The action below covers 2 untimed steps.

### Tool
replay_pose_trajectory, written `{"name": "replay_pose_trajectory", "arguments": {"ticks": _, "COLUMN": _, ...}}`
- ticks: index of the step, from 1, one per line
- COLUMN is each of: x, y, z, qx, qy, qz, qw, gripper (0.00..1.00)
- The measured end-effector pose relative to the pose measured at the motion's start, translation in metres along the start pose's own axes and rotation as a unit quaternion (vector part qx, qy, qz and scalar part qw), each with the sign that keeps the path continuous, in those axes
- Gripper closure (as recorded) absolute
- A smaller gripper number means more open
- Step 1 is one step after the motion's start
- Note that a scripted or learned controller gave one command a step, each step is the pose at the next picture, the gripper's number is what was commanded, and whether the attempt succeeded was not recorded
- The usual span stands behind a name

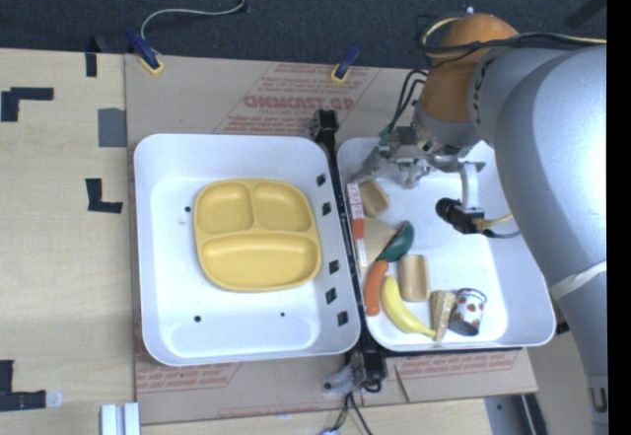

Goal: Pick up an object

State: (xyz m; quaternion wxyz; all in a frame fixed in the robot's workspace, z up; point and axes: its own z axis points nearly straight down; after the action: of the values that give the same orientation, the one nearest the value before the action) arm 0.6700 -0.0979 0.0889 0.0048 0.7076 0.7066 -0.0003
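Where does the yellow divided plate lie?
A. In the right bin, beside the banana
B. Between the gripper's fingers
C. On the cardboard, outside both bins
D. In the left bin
D: the yellow divided plate lies flat in the left bin, while the banana lies in the right bin.

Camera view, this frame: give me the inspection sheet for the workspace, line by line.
Surface: cardboard-covered bench bearing two shallow white bins, left bin and right bin, side by side.
Job's things: in the right bin, a yellow banana, orange carrot, green curved piece, tan bread-like block, tan wedge, and a small white and red toy.
Clutter: yellow three-compartment plastic tray in the left bin.
Grippers: tool low over the right bin's far end; finger state unclear.
Cables: white cable on the dark floor beyond the bench.
Surroundings: yellow-blue clamps on the cardboard's far edge.
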Motion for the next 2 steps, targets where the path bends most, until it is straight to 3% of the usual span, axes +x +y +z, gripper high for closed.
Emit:
{"name": "replay_pose_trajectory", "arguments": {"ticks": 1, "x": 0.0040, "y": 0.0018, "z": -0.0113, "qx": -0.002, "qy": 0.004, "qz": -0.001, "qw": 1.0000, "gripper": 1.00}}
{"name": "replay_pose_trajectory", "arguments": {"ticks": 2, "x": 0.0040, "y": 0.0017, "z": -0.0111, "qx": -0.002, "qy": 0.004, "qz": -0.001, "qw": 1.0000, "gripper": 0.00}}
